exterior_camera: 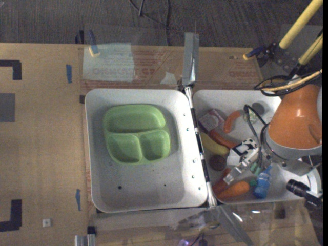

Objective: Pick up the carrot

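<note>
Cardboard-topped bench (pixel 46 137), two shallow white bins side by side. Left bin (pixel 102 188) holds green three-compartment plastic plate (pixel 137 132), parked clear of clutter. Right bin (pixel 294 191) crowded with toy food. Orange tapered toy carrot (pixel 236 190) lies near front wall, beside small blue bottle (pixel 262 183). Grey two-finger gripper (pixel 237 172) hangs just above carrot, tilted toward it, likely lining up grasp. Pincer state: cannot tell. Nothing visibly held.
</note>
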{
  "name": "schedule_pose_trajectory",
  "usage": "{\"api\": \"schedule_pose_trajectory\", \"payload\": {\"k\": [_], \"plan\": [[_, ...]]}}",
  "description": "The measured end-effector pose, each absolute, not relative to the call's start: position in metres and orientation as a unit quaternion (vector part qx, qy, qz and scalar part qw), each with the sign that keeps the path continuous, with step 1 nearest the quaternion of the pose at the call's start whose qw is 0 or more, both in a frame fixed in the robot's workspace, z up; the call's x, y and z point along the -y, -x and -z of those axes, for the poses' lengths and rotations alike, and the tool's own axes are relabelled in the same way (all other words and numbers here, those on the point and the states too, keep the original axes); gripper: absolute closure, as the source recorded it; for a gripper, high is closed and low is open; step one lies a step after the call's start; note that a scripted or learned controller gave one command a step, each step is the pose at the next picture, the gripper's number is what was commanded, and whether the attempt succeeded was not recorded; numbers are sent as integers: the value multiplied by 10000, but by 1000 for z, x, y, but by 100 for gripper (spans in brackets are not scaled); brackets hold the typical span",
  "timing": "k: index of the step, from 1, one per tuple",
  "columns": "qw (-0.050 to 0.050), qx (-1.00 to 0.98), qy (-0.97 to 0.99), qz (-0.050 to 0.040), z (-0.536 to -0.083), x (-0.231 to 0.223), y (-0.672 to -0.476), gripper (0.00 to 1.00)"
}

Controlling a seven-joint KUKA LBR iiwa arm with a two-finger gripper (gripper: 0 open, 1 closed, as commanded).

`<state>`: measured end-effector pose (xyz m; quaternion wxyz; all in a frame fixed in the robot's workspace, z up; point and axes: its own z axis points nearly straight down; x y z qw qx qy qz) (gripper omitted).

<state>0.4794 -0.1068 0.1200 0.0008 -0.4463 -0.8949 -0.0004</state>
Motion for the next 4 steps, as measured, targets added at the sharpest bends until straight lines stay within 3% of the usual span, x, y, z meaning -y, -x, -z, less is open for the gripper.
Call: {"api": "schedule_pose_trajectory", "payload": {"k": [1, 2, 3, 4], "plan": [[-26, 9591, 2830, 7, -185, 79, -480, 0], [-5, 9910, 1341, 6, -151, 93, -480, 0], [-30, 9969, 783, 6, -185, 53, -481, 0], [-33, 9993, -381, 4, -187, 73, -481, 0]]}}
